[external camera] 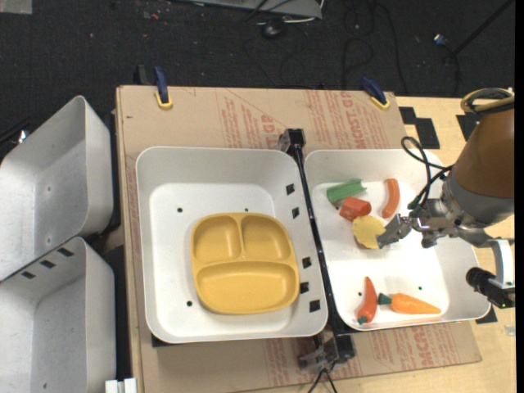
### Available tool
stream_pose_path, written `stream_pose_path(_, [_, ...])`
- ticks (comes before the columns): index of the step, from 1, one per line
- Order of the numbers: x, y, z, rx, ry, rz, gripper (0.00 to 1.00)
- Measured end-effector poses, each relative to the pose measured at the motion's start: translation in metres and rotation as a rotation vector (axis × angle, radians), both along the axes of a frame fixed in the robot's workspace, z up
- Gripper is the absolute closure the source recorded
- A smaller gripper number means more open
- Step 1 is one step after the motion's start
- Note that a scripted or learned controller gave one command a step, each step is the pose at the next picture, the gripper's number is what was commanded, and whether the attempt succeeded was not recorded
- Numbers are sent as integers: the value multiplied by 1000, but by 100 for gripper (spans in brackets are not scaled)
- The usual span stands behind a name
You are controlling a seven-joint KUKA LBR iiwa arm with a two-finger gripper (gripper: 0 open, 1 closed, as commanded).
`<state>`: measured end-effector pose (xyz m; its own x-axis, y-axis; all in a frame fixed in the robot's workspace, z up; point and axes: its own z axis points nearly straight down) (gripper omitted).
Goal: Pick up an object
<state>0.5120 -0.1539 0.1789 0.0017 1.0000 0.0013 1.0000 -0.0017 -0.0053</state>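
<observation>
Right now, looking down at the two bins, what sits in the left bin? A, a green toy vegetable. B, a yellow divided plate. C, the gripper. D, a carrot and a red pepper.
B: the yellow divided plate lies in the left bin, while the carrot, the other toy foods and the gripper are in the right bin.
</observation>
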Motion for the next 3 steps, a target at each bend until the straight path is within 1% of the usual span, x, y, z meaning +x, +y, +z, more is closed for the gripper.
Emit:
stream_pose_path(1, [4,-8,-50,-1,-1,0,0])
stream_pose_path(2, [3,-8,-89,0,-1,1,0])
stream_pose_path(3, [4,-8,-77,-1,-5,-2,100])
